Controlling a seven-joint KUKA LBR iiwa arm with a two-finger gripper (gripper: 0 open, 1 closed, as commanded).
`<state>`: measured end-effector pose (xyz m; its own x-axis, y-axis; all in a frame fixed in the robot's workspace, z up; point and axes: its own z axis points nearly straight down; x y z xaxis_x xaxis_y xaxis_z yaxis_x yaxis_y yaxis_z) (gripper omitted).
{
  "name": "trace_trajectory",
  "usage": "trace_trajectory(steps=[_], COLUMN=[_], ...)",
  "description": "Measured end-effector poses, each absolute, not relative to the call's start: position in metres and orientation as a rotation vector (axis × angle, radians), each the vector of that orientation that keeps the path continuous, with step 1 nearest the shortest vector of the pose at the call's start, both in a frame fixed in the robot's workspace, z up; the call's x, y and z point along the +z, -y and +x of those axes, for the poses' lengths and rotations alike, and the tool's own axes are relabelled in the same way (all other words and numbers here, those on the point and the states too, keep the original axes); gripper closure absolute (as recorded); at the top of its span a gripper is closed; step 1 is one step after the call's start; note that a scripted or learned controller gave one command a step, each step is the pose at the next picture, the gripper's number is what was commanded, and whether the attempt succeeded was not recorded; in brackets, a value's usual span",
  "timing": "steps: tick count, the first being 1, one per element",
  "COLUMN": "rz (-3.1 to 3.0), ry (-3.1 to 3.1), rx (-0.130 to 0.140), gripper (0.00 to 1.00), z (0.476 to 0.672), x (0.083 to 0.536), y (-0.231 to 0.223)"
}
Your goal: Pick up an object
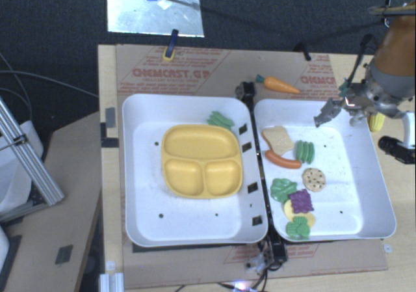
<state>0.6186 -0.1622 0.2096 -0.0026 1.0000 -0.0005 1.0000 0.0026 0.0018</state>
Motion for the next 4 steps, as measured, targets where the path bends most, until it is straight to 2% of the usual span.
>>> trace_trajectory(steps=[1,2,3,4], rz=[2.236,2.213,2.212,2.199], ry=[-2.22,-2.229,-2.219,-2.233], rx=[-0.011,0.007,0.01,0.018], gripper=[0.0,0.0,1.0,1.0], z=[0.515,0.487,0.49,0.543], x=[0.126,0.084,0.097,0.19], y=[0.21,0.11,0.114,0.024])
